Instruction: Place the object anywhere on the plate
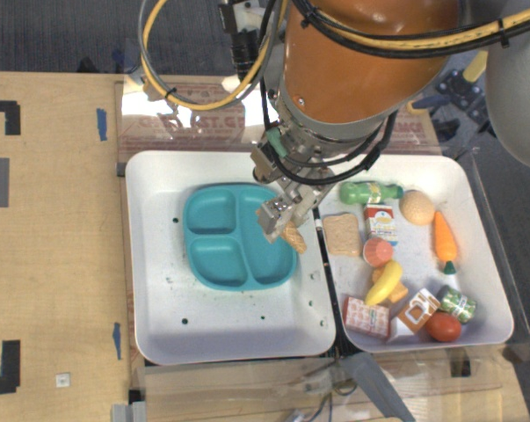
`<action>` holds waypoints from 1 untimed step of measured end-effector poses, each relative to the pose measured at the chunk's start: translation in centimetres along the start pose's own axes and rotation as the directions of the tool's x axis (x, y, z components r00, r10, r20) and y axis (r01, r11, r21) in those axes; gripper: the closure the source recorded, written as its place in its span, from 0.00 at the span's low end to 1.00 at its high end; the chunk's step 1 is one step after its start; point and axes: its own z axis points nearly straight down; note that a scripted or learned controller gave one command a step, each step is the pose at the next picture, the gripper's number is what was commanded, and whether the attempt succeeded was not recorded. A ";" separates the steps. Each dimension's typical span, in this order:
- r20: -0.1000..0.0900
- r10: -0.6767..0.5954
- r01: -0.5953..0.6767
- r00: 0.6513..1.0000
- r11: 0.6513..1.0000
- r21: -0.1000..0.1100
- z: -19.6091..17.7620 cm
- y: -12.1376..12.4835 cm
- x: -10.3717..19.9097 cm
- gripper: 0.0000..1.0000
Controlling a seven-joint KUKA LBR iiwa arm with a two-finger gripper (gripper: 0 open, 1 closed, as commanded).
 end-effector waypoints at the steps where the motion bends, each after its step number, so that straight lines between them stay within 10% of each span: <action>1: 0.000 0.037 -0.037 0.999 0.999 -0.007 3.5 -0.6 0.2 1.00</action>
